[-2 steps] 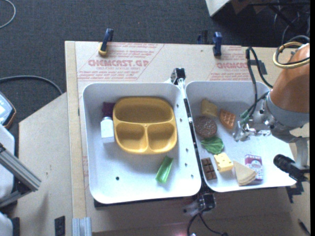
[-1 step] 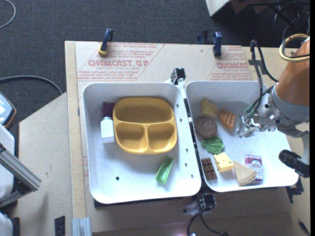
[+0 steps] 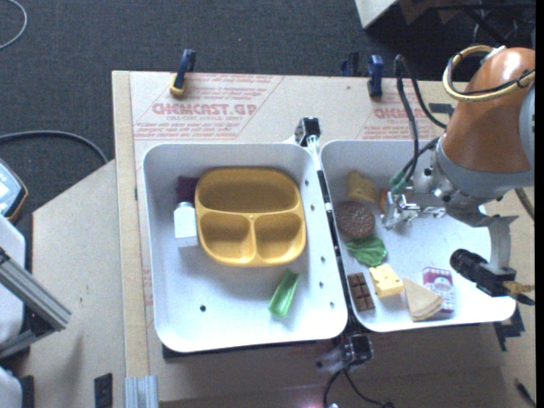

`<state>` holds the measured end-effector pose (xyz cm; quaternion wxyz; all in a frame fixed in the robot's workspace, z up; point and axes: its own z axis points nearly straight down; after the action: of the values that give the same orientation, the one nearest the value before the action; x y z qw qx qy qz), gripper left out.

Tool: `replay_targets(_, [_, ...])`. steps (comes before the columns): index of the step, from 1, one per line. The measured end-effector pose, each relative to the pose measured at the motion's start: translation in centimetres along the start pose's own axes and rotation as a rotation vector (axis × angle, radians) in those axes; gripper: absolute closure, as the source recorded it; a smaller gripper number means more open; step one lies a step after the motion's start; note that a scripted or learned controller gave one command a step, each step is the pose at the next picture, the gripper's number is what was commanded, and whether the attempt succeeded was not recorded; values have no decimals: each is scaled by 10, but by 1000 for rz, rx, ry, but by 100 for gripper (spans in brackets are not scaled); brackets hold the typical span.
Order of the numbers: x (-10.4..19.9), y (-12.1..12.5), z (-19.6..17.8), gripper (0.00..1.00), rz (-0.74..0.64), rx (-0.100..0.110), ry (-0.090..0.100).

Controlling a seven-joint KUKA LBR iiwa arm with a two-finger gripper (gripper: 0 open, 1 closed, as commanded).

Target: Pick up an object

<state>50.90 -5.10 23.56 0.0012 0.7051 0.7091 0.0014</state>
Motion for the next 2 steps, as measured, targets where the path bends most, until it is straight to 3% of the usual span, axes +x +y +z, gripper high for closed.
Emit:
replay_targets(1, [47,17,0,100,-1,1,1])
replay_targets(2, [59,19,13,100,4,7,0])
